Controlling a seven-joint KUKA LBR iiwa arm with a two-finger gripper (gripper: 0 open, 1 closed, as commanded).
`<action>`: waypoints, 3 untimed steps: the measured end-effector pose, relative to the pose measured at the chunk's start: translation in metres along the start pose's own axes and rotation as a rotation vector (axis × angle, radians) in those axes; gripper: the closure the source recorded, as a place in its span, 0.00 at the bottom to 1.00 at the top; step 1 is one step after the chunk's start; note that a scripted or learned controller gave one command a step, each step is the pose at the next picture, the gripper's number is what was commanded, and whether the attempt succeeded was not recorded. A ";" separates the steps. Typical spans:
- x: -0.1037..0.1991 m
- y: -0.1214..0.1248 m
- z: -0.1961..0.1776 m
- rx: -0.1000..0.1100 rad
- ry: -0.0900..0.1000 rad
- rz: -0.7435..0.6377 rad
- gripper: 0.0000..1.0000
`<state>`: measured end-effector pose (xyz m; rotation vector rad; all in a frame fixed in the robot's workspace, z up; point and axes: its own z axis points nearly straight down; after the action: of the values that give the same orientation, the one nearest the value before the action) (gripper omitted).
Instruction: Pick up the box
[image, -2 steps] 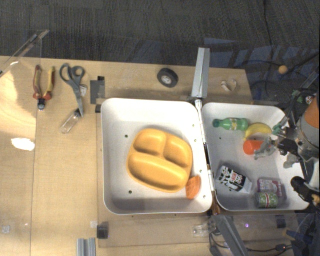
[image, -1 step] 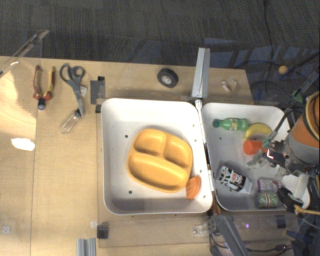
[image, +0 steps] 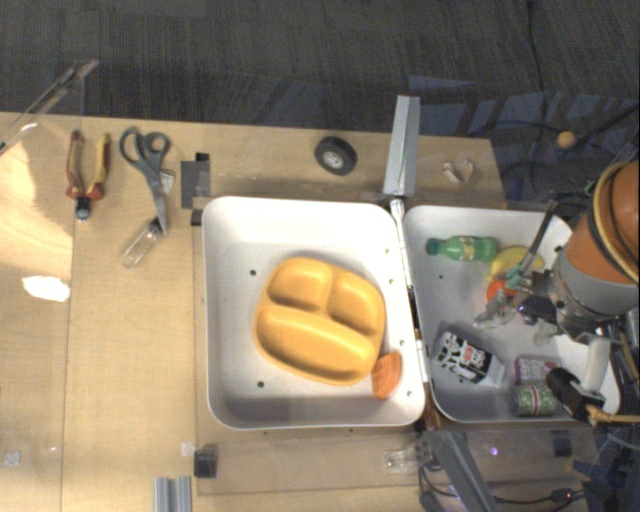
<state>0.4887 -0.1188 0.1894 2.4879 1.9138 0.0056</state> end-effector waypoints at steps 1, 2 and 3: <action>-0.040 0.010 0.004 0.001 -0.002 0.186 0.00; -0.016 0.004 0.005 0.001 -0.001 0.349 0.00; -0.006 0.002 -0.073 -0.001 -0.001 0.263 0.00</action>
<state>0.4887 -0.1248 0.2623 2.7164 1.5709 0.0062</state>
